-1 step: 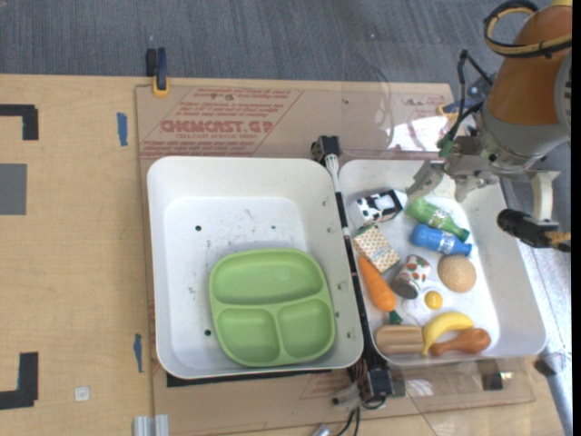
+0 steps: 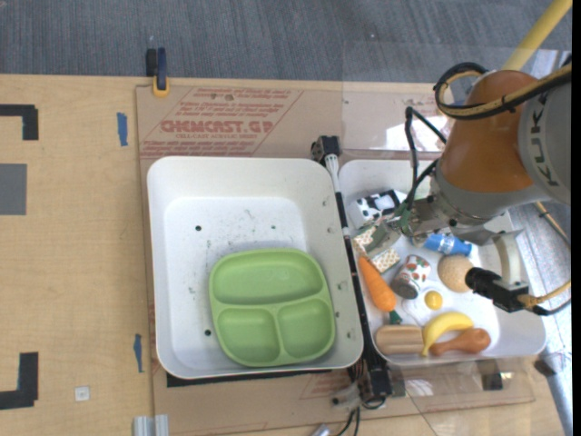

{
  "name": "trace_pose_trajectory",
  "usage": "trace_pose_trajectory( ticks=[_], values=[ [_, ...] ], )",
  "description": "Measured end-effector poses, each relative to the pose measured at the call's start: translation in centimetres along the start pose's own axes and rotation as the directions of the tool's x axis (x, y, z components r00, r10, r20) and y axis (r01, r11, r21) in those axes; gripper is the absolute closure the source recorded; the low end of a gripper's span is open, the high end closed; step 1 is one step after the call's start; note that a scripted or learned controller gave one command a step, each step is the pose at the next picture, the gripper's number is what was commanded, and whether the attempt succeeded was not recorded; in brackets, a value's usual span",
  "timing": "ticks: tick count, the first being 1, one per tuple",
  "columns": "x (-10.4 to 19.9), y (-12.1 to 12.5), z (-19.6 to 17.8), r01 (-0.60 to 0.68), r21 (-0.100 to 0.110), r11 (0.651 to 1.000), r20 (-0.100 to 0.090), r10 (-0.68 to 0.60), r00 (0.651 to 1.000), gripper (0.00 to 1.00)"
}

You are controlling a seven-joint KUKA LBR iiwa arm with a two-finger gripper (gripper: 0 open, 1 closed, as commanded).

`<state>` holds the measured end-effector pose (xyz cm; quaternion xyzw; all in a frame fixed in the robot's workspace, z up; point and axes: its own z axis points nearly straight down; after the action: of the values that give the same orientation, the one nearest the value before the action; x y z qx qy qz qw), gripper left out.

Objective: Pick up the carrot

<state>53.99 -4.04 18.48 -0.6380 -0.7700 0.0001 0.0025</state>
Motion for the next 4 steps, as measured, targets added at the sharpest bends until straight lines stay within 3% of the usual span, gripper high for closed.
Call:
trace_pose_trajectory(
  ticks=[1,4],
  values=[
    [3.25,-5.34,0.09,0.270,0.004,0.963,-0.001,-0.270,0.963,0.00],
    [3.24,-5.34,0.10,0.270,0.004,0.963,-0.001,-0.270,0.963,0.00]
  ],
)
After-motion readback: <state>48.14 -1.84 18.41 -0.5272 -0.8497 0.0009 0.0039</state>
